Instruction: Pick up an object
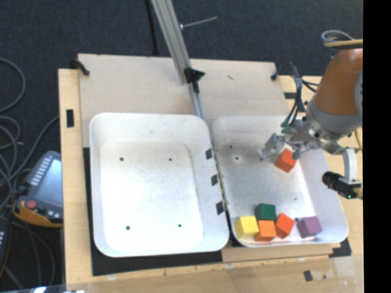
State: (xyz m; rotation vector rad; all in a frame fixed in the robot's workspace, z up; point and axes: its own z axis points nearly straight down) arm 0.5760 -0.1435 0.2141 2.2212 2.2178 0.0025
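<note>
My gripper (285, 150) hangs over the upper right part of the right bin (244, 140). One grey finger (270, 146) slants out to the left, so the jaws look spread apart. A red-orange block (285, 161) sits tilted just under the gripper, to the right of that finger and not touching it; the other finger is hidden by the wrist. Along the bin's front wall lie a yellow block (248, 225), a green block (265, 211), an orange block (267, 229), a second red-orange block (285, 224) and a purple block (309, 226).
The left bin (153, 182) lies beside the right one, their rims meeting at a seam with black clips (215, 179). A slanted aluminium pole (177, 41) rises behind the bins. Cables and a pendant (43, 188) lie off the bench to the left.
</note>
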